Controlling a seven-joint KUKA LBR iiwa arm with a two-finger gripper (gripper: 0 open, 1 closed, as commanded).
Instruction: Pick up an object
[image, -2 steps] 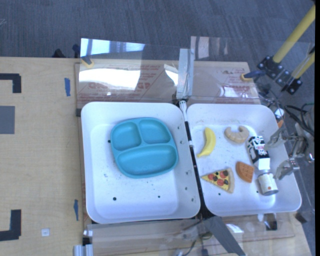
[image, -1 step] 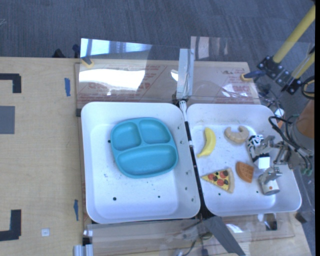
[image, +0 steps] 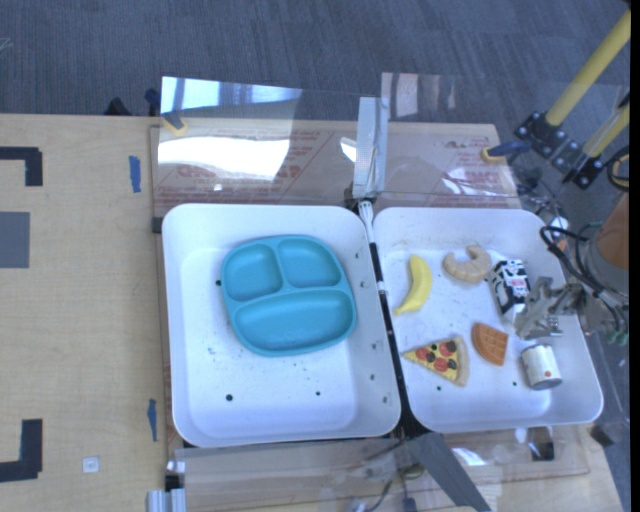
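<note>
Gripper (image: 541, 312) low over right bin (image: 580, 405), beside cow toy (image: 511, 282).

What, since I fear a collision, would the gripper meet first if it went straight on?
Probably the right bin's bare floor: the gripper seems to point down between cow and can. Depth is unclear.

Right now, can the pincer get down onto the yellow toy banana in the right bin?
Probably yes. The yellow toy banana lies alone near the right bin's left wall, nothing on top of it. The pincer sits across the bin, with the beige croissant-shaped toy between.
</note>
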